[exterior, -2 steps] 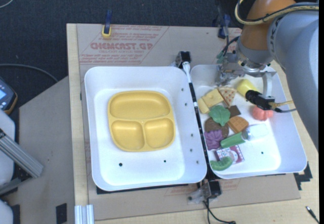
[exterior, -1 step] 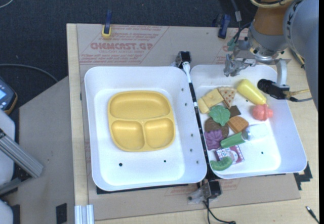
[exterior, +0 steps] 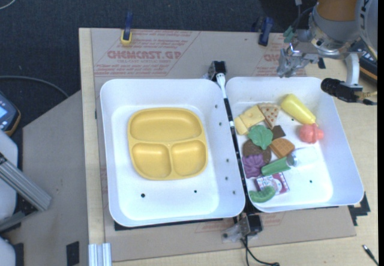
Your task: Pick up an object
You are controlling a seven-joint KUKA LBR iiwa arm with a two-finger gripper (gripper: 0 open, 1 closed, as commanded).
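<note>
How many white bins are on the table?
2. The left bin holds a yellow tray. The right bin holds a pile of toy food.

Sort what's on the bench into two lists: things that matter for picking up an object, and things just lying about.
Belongs to the job:
- hand, above the right bin's far rim
- right bin, which holds the toys
- yellow banana-like toy
- pink toy
- green leaf piece
- green tube

Just lying about:
- left bin
- yellow divided tray in it
- blue clamps
</note>
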